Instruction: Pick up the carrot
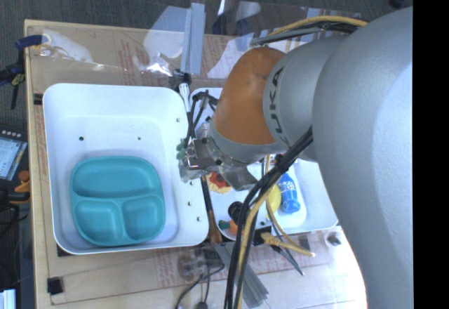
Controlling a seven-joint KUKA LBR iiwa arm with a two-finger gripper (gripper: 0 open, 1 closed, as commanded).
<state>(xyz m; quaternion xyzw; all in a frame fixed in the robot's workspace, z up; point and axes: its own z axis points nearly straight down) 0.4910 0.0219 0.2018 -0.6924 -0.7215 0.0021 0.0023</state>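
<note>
The grey arm with its orange band (249, 97) reaches in from the right and hangs over the right bin (319, 213), hiding most of it. My gripper (195, 160) sits at the left side of that bin, next to the wall between the two bins. Just beneath the wrist a small orange-red thing (219, 182) peeks out; it may be the carrot, but too little of it shows to be sure. Whether anything is in the gripper cannot be made out.
A teal divided plate (118, 199) lies in the front of the left bin (105, 111). In the right bin a blue bottle (288, 195) and a yellow item (272, 199) lie near the front. Cables (242, 251) hang over the front edge.
</note>
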